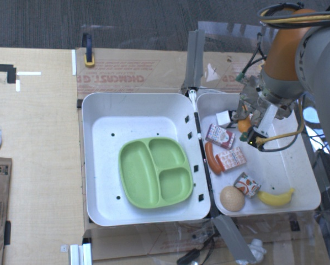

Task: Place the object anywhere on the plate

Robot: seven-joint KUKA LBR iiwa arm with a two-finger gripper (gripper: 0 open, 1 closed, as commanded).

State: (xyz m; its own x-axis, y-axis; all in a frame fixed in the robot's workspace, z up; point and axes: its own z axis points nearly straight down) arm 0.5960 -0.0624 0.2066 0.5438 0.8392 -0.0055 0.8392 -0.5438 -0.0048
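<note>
A green divided plate (pixel 154 173) lies in the left white bin (pixel 99 126) with nothing on it. My gripper (pixel 246 120) hangs low over the back of the right bin (pixel 297 164), well to the right of the plate. A small orange object (pixel 243 126) sits right at the gripper's tip; I cannot tell whether it is gripped or lying on the bin floor. The gripper's own body hides the tip.
The right bin also holds a white cube (pixel 223 118), two red-and-white packets (pixel 221 136) (pixel 231 159), a sausage (pixel 212 158), a small carton (pixel 246 184), an egg (pixel 232 198) and a banana (pixel 275 197). A raised divider (pixel 198 142) separates the bins.
</note>
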